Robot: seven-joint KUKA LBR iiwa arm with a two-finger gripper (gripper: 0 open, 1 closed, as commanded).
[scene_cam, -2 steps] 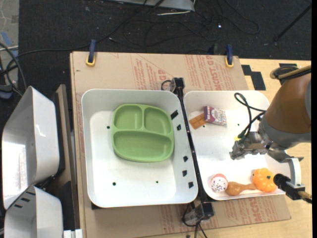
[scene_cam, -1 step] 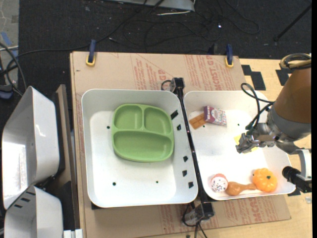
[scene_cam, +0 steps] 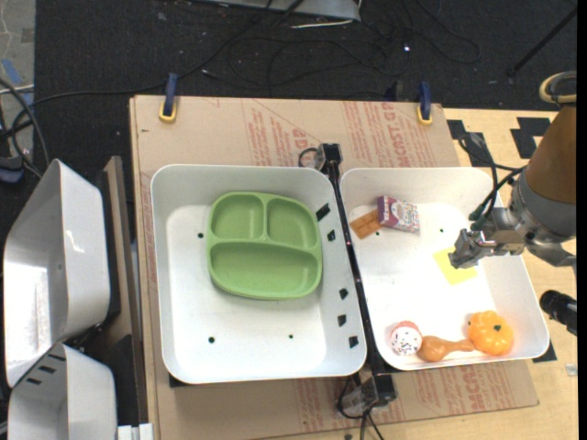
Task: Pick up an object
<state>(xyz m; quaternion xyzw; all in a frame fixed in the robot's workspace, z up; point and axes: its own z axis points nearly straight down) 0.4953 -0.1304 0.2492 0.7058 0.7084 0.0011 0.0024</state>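
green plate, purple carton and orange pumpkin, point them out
green plate (scene_cam: 265,270), camera view, its large lower compartment
purple carton (scene_cam: 399,214), camera view, middle of its top face
orange pumpkin (scene_cam: 491,334), camera view, its rounded body

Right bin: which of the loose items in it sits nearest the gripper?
The flat yellow piece, right beside the gripper. The purple carton, orange pumpkin and white speckled ball lie farther off.

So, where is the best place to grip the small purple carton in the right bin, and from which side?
Probably grip the purple carton across its short sides, coming straight down from above. It lies flat near the back of the right bin, with the orange block close on its left, so a sideways approach looks cramped.
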